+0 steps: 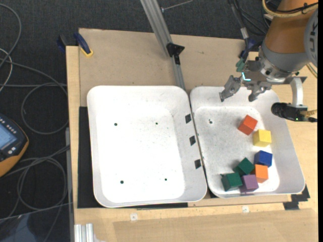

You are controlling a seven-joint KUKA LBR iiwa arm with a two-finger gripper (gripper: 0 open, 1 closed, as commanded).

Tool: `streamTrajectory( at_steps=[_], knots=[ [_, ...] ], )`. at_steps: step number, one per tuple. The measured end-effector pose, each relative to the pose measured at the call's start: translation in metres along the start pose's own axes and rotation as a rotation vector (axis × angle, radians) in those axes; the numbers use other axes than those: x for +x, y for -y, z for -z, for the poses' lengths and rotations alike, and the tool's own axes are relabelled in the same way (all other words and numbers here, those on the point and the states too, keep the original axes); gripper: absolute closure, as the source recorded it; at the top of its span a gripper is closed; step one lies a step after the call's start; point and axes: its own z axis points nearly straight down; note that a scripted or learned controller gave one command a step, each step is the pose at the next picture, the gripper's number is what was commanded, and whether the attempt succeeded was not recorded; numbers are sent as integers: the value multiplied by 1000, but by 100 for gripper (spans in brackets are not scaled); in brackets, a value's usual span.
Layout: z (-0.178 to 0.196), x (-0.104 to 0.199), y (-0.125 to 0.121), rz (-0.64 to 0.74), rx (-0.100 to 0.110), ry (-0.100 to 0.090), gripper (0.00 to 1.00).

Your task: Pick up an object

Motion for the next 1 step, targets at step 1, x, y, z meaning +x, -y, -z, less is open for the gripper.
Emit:
streamTrajectory(
  at_steps=[1],
  knots=[
    [2,0,-1,0,-5,1,0]
  ],
)
